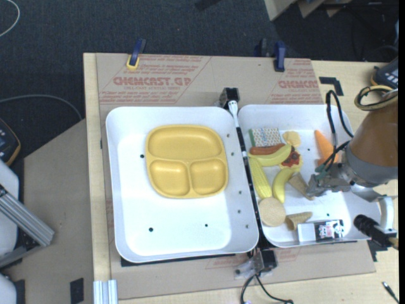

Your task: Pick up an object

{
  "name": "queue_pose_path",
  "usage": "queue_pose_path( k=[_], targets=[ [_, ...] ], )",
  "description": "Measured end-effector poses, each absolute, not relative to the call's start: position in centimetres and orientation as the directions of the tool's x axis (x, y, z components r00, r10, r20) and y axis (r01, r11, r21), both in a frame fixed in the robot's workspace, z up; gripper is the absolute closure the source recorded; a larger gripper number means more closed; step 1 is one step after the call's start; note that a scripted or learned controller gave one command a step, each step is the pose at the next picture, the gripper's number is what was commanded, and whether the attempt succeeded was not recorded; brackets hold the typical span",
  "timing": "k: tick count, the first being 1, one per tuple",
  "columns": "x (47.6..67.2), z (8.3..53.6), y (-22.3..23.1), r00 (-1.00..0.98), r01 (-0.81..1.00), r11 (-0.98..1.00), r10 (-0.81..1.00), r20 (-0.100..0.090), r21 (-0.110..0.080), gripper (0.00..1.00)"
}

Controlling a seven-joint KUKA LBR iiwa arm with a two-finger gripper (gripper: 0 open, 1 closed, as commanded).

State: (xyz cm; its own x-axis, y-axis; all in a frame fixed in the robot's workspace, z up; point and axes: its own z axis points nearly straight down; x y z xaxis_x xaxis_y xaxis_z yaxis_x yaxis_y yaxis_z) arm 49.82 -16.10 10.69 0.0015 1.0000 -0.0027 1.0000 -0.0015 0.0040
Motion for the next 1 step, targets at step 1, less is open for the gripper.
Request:
queue_pose_path(
  k=[1],
  targets=[
    [49.67,16.93,-16.57,0.0,1.0,0.0,1.0,-0.003,0.007,1.0]
  ],
)
